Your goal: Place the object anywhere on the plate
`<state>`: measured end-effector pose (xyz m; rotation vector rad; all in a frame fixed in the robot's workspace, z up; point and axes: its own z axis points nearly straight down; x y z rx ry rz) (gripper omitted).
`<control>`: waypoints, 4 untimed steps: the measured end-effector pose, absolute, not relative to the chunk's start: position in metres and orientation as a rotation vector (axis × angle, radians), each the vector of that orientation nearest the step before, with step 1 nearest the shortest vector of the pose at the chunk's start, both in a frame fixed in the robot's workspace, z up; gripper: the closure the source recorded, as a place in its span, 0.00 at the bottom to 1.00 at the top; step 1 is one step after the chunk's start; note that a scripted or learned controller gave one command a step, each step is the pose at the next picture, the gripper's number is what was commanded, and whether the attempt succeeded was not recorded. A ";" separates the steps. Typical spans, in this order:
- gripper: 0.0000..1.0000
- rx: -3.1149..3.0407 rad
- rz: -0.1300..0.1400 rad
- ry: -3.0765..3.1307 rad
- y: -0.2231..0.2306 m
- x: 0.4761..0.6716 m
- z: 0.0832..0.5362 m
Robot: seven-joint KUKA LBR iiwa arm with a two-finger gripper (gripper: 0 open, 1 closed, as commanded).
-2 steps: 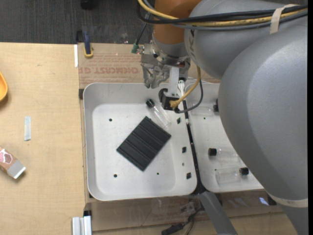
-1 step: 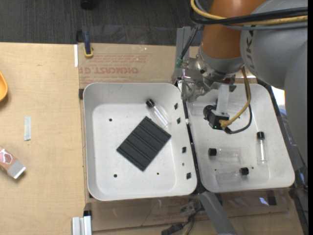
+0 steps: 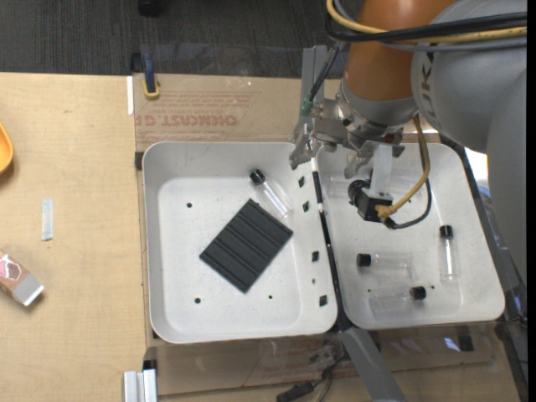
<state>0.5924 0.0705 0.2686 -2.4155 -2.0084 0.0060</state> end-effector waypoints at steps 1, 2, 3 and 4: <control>0.00 -2.180 0.005 -2.261 0.131 0.658 0.111; 0.00 -2.806 0.005 -1.415 0.193 0.659 0.128; 0.00 -2.984 0.003 -0.982 0.226 0.659 0.181; 1.00 -2.988 0.005 -0.972 0.223 0.660 0.190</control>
